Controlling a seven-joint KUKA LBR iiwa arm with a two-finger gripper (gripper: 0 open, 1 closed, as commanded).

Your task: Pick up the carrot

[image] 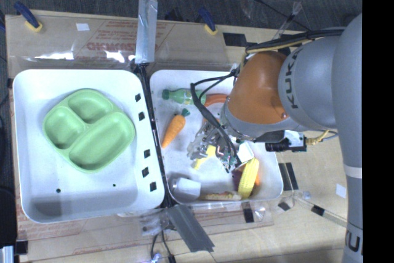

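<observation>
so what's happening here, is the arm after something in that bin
The grey arm reaches in from the right over the right bin, with its pincer low among the clutter in the middle. The carrot it is meant to pick up lies just left of the pincer, apart from it and not held. A green bottle, a yellow corn cob and a small cup share that bin. The left bin holds a green divided plate.
</observation>
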